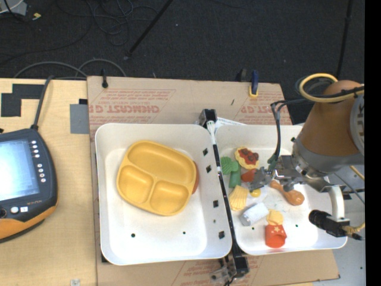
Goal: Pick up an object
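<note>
While my grey arm (333, 130) leans in from the right with its orange band showing, the broad cardboard sheet (178, 103) under everything is the largest thing on the bench, and on it sit two white bins side by side. My left bin (113, 219) holds a yellow divided plate (156, 177) with three compartments, lying a little tilted toward the middle divider. My right bin (309, 240) holds the small toys I am meant to pick from, all crowded near its centre: a yellow piece with red on top (246, 157) toward the back, a green piece (230, 166) just beside it near the divider, a yellow ridged piece (238, 198) in front of that, a grey-white block (255, 213) nearer the front, an orange sausage-shaped piece (290, 194) to the right, and a red and yellow piece (275, 230) closest to the front edge. My pincer (268, 177) hangs low over the middle of this pile, between the red-topped piece and the orange one; whether it is wide or closed I cannot tell, for the clutter hides it. Off to the far left lies a handheld control pendant (21, 183) with a lit screen.
</note>
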Available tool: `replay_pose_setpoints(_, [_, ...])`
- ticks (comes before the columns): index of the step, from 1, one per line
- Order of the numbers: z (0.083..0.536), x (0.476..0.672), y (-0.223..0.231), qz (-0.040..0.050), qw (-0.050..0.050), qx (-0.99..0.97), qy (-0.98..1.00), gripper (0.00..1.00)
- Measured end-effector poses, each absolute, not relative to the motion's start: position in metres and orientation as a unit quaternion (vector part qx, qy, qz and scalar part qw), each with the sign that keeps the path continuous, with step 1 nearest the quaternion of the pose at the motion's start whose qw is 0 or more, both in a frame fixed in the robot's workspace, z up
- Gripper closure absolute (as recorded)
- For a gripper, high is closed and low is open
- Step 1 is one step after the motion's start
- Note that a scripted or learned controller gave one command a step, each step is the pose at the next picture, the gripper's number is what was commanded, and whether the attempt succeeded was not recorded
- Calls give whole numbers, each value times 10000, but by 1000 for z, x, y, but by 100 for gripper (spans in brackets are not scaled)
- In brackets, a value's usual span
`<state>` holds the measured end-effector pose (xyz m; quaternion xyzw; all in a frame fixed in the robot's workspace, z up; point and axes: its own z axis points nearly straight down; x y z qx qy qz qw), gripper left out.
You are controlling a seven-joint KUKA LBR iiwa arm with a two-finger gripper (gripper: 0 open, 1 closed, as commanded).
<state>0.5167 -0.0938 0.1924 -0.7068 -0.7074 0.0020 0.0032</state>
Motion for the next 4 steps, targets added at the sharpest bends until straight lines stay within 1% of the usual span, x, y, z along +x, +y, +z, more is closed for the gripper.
replay_pose_setpoints(1, [87, 543, -81, 33, 45, -7064, -7078, 0])
replay_pose_setpoints(2, [101, 543, -85, 37, 49, -7097, -7045, 100])
replay_pose_setpoints(3, [254, 530, -53, -30, -26, -7057, -7085, 100])
replay_pose_setpoints(4, [320, 488, 13, -6, 11, -7042, -7100, 100])
